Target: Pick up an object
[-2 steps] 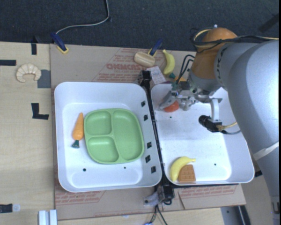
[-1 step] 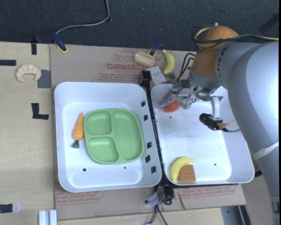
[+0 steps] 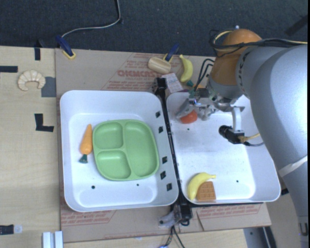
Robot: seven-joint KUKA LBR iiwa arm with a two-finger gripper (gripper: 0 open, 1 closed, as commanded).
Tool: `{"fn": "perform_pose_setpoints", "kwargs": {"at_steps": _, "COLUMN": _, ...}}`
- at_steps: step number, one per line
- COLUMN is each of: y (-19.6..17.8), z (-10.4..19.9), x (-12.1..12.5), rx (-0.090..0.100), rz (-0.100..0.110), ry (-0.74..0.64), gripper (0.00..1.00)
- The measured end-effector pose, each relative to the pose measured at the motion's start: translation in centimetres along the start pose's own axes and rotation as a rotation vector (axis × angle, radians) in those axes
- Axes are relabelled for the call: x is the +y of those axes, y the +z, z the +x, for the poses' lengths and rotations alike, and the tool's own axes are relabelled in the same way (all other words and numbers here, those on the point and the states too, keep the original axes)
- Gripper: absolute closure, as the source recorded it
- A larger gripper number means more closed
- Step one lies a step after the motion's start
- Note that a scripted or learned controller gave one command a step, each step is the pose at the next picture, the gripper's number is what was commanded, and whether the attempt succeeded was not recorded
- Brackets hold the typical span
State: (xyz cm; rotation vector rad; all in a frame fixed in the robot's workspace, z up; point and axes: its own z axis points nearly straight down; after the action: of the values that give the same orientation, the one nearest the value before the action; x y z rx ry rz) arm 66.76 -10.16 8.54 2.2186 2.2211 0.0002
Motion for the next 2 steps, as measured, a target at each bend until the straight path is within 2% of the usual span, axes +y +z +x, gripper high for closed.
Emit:
{"fn": "perform_pose_setpoints", "kwargs": {"at_steps": 1, "y": -0.03, "z": -0.43, "x": -0.87, "rx": -0.001, "rz": 0.0, "ry": 0.0, "gripper": 0.0}}
{"fn": "perform_pose_setpoints", "kwargs": {"at_steps": 2, "y": 0.0, "z": -0.31, "x": 0.12, "rx": 0.001, "rz": 0.0, "ry": -0.001, "gripper": 0.0}}
